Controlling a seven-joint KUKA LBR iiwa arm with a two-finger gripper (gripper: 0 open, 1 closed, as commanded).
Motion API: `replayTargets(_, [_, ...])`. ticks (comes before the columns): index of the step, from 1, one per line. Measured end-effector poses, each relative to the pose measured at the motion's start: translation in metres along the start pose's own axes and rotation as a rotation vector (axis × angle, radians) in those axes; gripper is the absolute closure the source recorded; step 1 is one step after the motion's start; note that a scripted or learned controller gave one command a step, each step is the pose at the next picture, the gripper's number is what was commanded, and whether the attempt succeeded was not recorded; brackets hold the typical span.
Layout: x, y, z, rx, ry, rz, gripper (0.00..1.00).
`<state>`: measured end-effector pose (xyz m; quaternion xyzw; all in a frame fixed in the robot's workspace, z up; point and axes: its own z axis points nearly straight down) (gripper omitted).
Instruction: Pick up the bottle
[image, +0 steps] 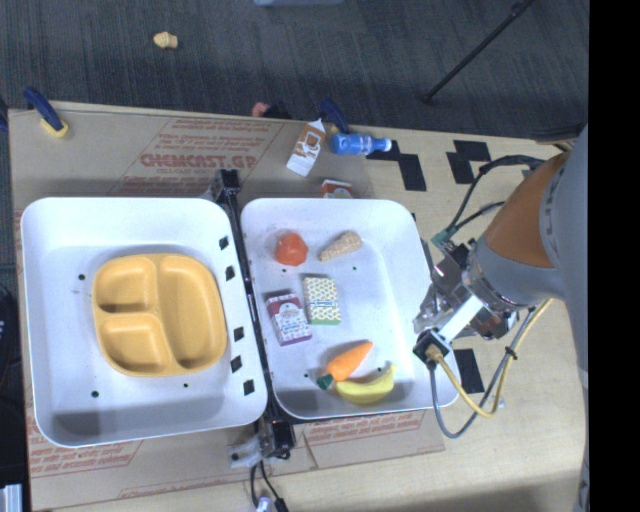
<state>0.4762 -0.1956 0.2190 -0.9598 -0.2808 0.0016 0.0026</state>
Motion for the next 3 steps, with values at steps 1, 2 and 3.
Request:
replayTargets(1, [-0.008, 0.013, -0.059, -0.004, -0.001, -0.501, 1.00])
replayTargets(2, [-0.004, 0.005, -0.008, 0.000, -0.001, -0.483, 1.00])
replayTargets(3, [-0.002, 0.003, -0.001, 0.000, -0.001, -0.520, 1.00])
